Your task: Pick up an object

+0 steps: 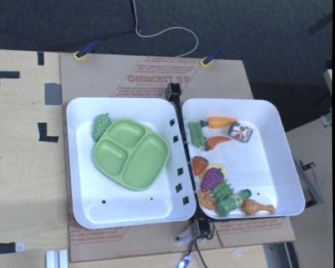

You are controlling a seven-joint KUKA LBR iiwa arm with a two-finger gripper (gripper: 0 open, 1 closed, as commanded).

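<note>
Left bin point(81, 149) holds a green divided plate point(132, 154), with green toy grapes point(101, 126) touching its 10 o'clock edge. Right bin point(268, 149) holds toy food along its 9 o'clock wall: carrot point(221, 122), small can point(240, 132), purple grapes point(211, 178).

My one camera sits fixed above the surface point(22, 149), looking down at a slant from fairly far, taking in both white bins point(78, 166); its exact height I cannot judge.
</note>
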